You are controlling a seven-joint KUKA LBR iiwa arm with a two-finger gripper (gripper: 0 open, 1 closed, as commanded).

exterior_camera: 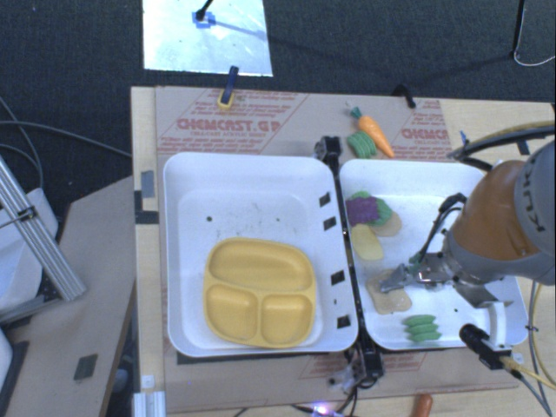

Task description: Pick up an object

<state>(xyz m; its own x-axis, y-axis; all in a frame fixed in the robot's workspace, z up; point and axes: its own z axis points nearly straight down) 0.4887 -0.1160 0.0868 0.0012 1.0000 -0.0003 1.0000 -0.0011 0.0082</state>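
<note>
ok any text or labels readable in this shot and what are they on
"CHEMCAST GP": red print on the board behind the left bin, last letters blurred.
"CHEMCAST", partly readable: red print on the board behind the right bin, by the toy carrot.
Smaller red lines beneath both: too blurred to read.

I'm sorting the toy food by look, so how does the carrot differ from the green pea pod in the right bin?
The carrot is orange with a green top; the pea pod is green all over. The carrot lies outside the bins on the cardboard, while the pea pod lies inside the right bin near its front edge. The carrot lies at a slant; the pea pod lies nearly level. Both are small toy vegetables.
</note>
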